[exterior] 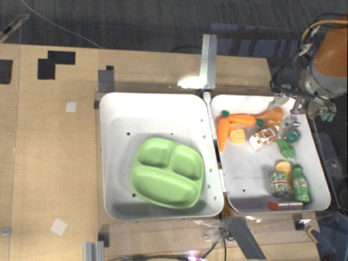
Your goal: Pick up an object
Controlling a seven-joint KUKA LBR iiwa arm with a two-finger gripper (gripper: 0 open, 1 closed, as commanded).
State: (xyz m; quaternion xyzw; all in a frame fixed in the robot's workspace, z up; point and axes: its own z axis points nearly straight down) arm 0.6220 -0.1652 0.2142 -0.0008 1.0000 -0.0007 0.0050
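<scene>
The gripper [289, 119] is hanging at the right bin's [321, 194] upper right, its fingers apparently narrow and holding nothing. Toys are crowding beneath it; aiming squarely over one, perhaps the small carton [263, 137], and opening wider before descending seems wise.

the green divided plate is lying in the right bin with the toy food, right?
No. The camera view shows the green divided plate lying in the left bin. The toy food, such as the carrot and bottle, is in the right bin.
</scene>
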